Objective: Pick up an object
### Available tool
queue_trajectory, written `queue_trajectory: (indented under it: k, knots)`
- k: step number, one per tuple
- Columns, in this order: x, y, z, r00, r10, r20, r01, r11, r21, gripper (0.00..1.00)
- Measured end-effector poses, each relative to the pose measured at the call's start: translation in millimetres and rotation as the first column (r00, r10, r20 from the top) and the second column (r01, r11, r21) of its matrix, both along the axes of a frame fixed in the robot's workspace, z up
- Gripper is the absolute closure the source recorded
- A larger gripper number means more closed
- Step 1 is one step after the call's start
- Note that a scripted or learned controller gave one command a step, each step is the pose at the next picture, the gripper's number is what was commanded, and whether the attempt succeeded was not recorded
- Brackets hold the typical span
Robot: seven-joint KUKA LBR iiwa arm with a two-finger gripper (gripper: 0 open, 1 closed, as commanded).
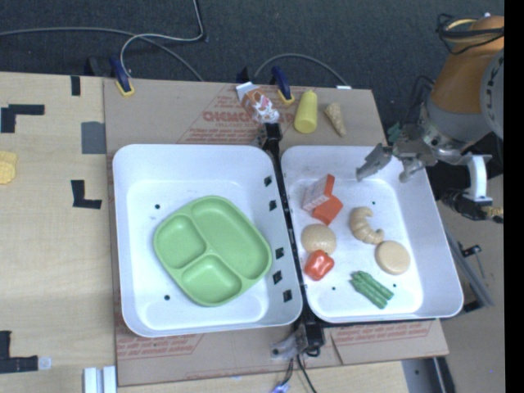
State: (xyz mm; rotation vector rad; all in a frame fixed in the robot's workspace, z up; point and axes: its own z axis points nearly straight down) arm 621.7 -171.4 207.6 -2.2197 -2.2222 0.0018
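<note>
From the camera above the bench, two shallow white bins sit side by side on brown cardboard. The left bin (pixel 131 219) bears a pale green plastic divided plate (pixel 212 250). The right bin (pixel 430 244) holds the likely targets, all small toy foods: an orange-red block with a grey-white wrapped piece against it (pixel 323 201), a tan croissant-shaped piece (pixel 365 224), a round beige bun (pixel 318 238), a pale round biscuit-like disc (pixel 393 257), a red pepper-like lump (pixel 319 264) and a green bean-like bundle (pixel 372 289). Beyond the bins on the cardboard lie a yellow cylinder (pixel 305 111) and a tan cone (pixel 335 118).

The grey two-finger gripper (pixel 391 163) hangs over the far right corner of the right bin, its fingers spread apart with nothing between them, well short of any item.

These pieces look light, rigid and smooth, so they would likely slide or roll if nudged. The croissant piece is nearest the tool; I judge its narrow middle gives the best pinch, across the curve. The round bun and disc seem likelier to squirt out of flat fingers.
</note>
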Motion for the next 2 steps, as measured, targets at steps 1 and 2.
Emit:
queue_trajectory:
  k: [1,2]
  knots:
    - [-23,74,-35,1.000,0.001,-0.001,-0.001,1.000,0.001,0.00]
    - [-17,77,-122,1.000,0.000,0.003,0.000,1.000,0.000,0.00]
